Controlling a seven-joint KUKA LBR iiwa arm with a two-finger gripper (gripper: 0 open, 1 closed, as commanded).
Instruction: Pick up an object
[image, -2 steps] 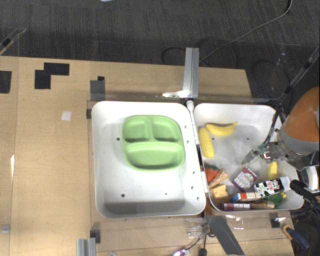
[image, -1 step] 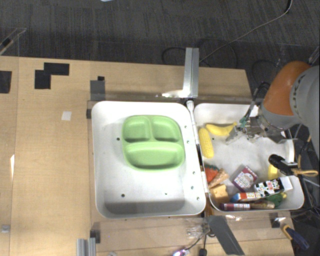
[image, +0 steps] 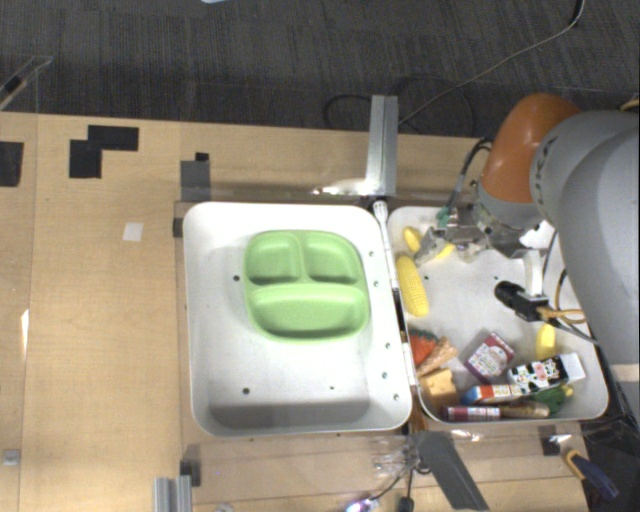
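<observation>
Taking the corn cob as the marker: nearest me, toward the front of the right bin, lie the small things, a purple packet, a red marker and a black-and-white carton. The cob itself sits just inside that bin's left wall, its long axis running front to back, one tip pointing at the far rim. A small yellow piece lies just beyond it. Farther back and to the cob's right hangs the pincer, low over the far end; I can't tell whether it is parted or closed. The cob looks the likeliest pick, lying forward and left of the pincer. Left of the cob, the other bin holds a green divided plate.
</observation>
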